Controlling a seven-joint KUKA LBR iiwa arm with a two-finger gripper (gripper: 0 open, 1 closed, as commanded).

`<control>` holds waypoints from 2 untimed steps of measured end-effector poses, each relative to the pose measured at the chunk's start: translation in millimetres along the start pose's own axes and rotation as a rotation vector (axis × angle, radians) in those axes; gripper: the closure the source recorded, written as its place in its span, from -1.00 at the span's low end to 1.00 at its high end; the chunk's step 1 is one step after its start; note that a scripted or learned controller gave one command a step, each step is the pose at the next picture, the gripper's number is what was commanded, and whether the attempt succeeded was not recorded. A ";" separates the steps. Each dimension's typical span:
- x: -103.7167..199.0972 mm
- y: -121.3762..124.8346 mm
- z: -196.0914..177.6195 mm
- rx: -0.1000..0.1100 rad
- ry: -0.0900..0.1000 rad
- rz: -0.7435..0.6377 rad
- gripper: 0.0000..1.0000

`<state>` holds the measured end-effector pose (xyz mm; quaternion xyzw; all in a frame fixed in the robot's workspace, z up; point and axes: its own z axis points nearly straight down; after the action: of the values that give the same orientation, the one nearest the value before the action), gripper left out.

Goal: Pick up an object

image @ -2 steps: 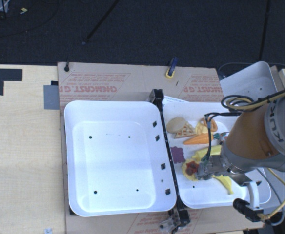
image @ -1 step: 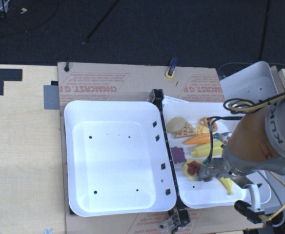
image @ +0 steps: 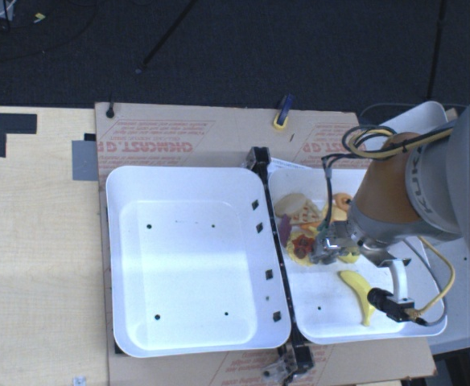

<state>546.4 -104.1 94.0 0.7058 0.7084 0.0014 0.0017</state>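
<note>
The arm (image: 404,191) reaches into the right bin (image: 323,328), and the end effector (image: 326,249) sits low among a small heap of objects. Whether it is apart or together, I cannot tell. A red object (image: 301,246) lies just beside it on the side toward the left bin (image: 130,256); a tan wedge-shaped piece (image: 306,212) lies just beyond that, farther up the bin. A yellow banana (image: 357,292) rests near it toward the bin's near edge, apart from the heap.
</note>
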 end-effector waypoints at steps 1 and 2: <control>-10.5 62.7 3.6 0.000 0.000 0.002 1.00; -11.2 61.3 3.1 -0.001 -0.003 0.002 -1.00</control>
<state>607.8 -115.1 91.1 0.7065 0.7077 0.0007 0.0032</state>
